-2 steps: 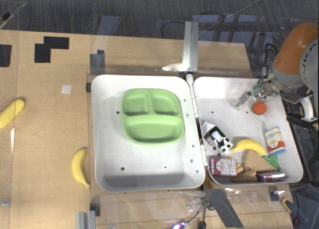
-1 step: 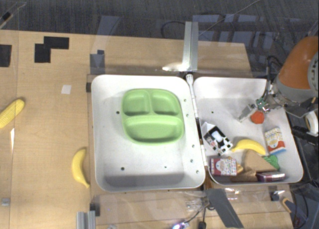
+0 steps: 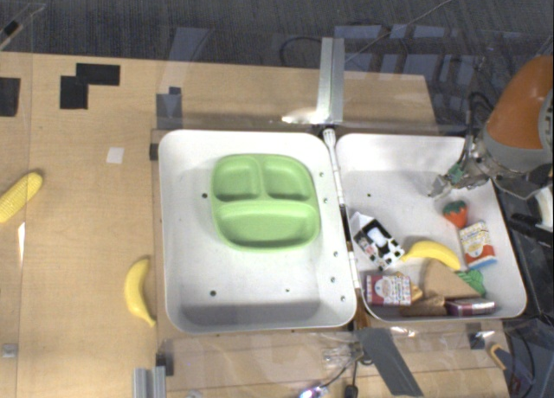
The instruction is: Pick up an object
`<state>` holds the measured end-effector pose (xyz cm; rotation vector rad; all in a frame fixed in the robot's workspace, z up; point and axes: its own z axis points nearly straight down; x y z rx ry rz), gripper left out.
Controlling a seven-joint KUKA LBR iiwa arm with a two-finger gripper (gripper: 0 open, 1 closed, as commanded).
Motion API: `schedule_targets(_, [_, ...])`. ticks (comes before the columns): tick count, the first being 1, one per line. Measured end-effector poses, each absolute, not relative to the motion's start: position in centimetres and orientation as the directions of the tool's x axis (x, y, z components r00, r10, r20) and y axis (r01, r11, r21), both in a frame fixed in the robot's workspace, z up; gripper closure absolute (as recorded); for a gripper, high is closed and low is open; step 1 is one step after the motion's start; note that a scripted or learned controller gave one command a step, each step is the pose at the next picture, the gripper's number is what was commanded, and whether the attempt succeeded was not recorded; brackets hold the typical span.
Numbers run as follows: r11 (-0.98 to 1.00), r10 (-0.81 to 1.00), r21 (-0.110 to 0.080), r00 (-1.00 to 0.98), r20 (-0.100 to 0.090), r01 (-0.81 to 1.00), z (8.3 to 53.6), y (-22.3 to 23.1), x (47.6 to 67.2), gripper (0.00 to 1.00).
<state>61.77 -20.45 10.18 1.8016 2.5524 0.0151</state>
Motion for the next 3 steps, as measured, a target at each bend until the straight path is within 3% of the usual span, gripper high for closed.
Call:
schedule_targets(1, [0.335,0.942,0.018,-0.335,-0.008,0.942,10.2,-20.4,61.8,0.0])
schedule_targets(2, [0.453,0.892,0.007,-0.453,-0.005,0.892,14.8,-20.6,58.4,0.0])
schedule_targets(3, [0.369,0.93,0.006,-0.369,-0.003,0.93,18.6,-20.7,55.2,0.0])
